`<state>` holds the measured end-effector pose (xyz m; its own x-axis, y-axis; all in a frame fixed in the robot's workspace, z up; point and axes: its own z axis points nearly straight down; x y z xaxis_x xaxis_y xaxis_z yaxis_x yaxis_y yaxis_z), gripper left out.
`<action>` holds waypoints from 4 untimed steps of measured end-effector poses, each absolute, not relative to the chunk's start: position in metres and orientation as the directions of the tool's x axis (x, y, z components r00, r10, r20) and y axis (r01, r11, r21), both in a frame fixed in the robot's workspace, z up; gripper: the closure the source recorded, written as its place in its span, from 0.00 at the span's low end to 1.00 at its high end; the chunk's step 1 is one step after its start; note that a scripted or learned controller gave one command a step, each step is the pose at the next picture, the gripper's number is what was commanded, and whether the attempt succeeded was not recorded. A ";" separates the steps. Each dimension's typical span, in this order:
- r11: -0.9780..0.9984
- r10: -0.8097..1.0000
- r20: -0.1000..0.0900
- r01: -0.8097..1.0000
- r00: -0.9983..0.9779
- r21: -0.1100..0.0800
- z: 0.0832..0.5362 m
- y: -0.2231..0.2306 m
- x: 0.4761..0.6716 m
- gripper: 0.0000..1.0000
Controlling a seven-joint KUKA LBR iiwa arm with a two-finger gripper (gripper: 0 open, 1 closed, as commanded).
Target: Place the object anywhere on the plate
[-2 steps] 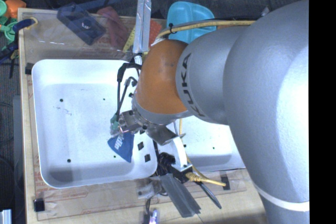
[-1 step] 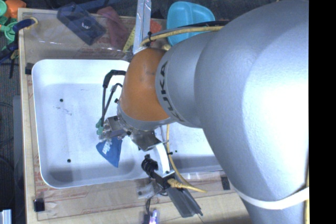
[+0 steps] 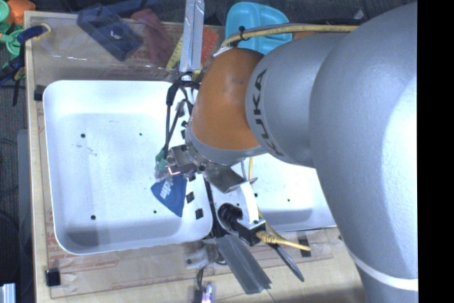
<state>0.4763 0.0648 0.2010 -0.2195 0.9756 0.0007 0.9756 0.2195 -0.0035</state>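
Observation:
My gripper point(image 3: 172, 169) hangs over the right front part of the left white bin point(image 3: 85, 152), close to the wall between the two bins. A flat blue piece with a white label point(image 3: 171, 197) dangles tilted from the gripper's tip. Its upper end is pinched between the fingers and its lower edge overlaps the bin's wall. The gripper is shut on it. The big grey arm with its orange band point(image 3: 227, 110) covers most of the right bin point(image 3: 298, 202).
Behind the bins lie a light blue moulded item point(image 3: 259, 21), a dark blue cloth point(image 3: 110, 28) and a reddish item point(image 3: 152, 25). Green and orange toys point(image 3: 14, 32) sit at the far left. The bench's front edge point(image 3: 142, 259) runs below the bins.

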 end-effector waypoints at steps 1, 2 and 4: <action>0.264 0.965 0.000 0.965 -0.264 -0.005 0.211 0.070 0.478 1.00; 0.239 0.971 0.001 0.971 -0.239 -0.007 0.190 0.061 0.480 1.00; 0.235 0.972 0.000 0.972 -0.235 -0.008 0.134 0.126 0.475 1.00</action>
